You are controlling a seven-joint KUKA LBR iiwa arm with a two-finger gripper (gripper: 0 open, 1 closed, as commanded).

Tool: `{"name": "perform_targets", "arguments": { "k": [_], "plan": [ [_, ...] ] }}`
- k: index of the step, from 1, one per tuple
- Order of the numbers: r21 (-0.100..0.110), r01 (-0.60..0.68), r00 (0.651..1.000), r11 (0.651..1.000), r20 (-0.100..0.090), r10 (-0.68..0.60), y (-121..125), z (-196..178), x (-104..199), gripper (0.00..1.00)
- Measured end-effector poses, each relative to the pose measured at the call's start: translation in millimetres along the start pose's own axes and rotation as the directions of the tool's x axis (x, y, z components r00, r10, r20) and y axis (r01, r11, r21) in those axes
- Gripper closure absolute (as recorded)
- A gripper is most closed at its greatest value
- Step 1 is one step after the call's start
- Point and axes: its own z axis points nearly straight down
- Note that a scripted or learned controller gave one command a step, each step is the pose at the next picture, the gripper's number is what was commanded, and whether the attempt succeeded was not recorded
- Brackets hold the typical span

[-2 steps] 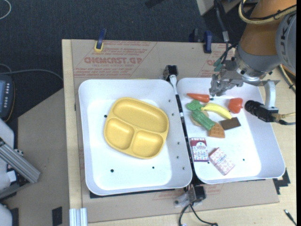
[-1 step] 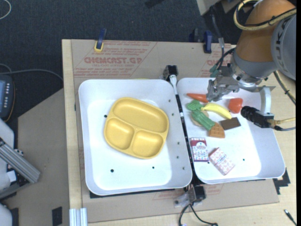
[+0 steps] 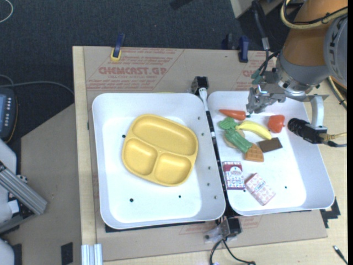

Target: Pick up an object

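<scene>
**Gripper over the carrot, upper part of the right bin**

Lowest in the right bin (image 3: 314,195), lower right of centre: a pink box (image 3: 260,188), tilted. Just left of it, a red-and-white carton (image 3: 233,175) close against the bin's left wall.

Across in the left bin (image 3: 105,164), centre-left of the frame: a yellow plate (image 3: 160,149) with three compartments, turned at an angle.

Back in the right bin, up from the box: an orange wedge (image 3: 254,154), touching a brown bar (image 3: 269,145) on its right. Left of the wedge, a green piece (image 3: 234,137), running diagonally up toward the left wall. Above the wedge, a banana (image 3: 255,128), lying alongside the green piece. Just right of the banana, a red piece (image 3: 277,123). Farther up still, a carrot (image 3: 233,114), flat on the bin floor near the upper left corner.

Upper right of the frame: the gripper (image 3: 255,106), hanging from the grey-and-orange arm (image 3: 311,32). Tip just right of the carrot and just above the banana. Open or closed: impossible to tell from this angle. Touching any item or clear of them all: likewise unclear.
</scene>
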Motion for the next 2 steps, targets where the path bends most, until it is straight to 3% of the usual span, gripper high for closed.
{"name": "perform_targets", "arguments": {
  "k": [1, 2],
  "plan": [
    [0.000, 0.002, 1.000, 1.000, 0.000, -0.002, 10, 2, 4, 1.00],
    [0.006, 0.000, 1.000, 1.000, -0.001, 0.000, -6, -2, 8, 1.00]
  ]
}}
